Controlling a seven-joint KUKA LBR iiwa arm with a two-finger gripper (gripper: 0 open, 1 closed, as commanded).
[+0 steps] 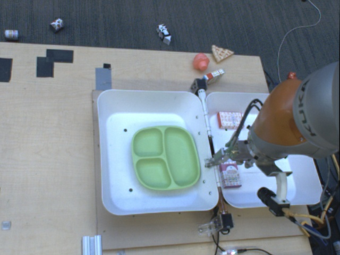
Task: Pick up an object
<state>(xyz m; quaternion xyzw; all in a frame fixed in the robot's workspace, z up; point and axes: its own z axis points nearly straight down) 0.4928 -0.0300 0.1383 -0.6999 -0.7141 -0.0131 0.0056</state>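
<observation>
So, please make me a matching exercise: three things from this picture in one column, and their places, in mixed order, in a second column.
Things:
1. green divided plate
2. small pink packet
3. red ball

Places:
A. on the wooden bench, beyond the bins
B. in the left bin
C. in the right bin, near the gripper

Pairs: 1-B, 2-C, 3-A

A small pink-and-white box (230,175) lies flat near the left wall of the right bin (303,193). A second, red-patterned white box (229,119) lies flat at that bin's far left, well apart.
</observation>
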